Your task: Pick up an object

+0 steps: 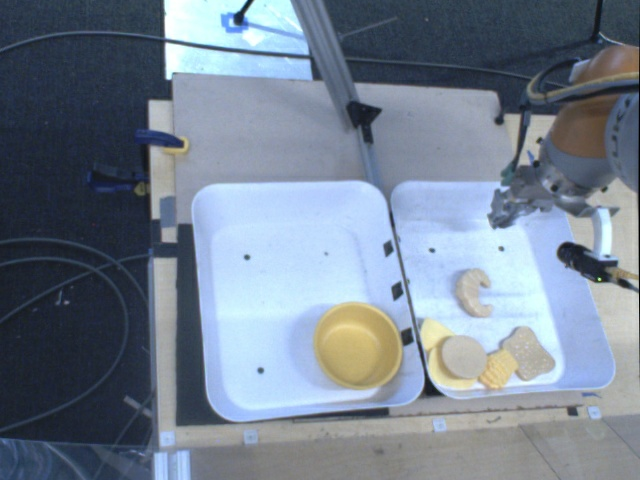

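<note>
Pincer (505,213) hovers over right white bin (575,293) far end, finger state unreadable; nearest target, tan curved croissant-shaped toy (473,293), lies mid-bin, so centre over it before descending.

Grey metal pole (330,58) slanting over the bench, blue clamp (115,179) (left edge), black cables (60,288) on floor

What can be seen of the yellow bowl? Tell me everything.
The yellow bowl is round, smooth and plastic-looking, upright with its mouth up and nothing visible inside. It sits in the left bin, in the near right corner, close to the wall shared with the right bin. Nothing else touches it.
</note>
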`<state>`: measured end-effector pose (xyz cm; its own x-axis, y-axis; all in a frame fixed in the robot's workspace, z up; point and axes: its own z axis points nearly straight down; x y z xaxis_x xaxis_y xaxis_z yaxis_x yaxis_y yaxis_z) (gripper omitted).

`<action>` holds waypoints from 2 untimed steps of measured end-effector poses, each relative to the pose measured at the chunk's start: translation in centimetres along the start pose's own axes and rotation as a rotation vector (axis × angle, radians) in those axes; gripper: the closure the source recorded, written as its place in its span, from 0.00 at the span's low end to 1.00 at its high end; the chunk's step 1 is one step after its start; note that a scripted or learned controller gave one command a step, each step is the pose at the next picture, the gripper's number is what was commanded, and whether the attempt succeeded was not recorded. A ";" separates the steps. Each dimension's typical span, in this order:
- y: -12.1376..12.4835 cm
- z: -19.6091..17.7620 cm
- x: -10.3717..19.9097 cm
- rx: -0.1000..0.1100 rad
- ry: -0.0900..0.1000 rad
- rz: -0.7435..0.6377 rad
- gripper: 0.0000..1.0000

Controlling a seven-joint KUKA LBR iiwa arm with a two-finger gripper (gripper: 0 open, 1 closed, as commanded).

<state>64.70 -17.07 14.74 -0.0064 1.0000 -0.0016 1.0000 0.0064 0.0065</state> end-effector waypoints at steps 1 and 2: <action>0.5 -5.6 -1.0 -0.002 -0.001 0.003 1.00; 0.4 -10.1 -1.2 -0.001 -0.001 -0.001 1.00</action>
<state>65.07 -18.30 24.83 -0.0071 1.0000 -0.0022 0.9999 0.0071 0.0076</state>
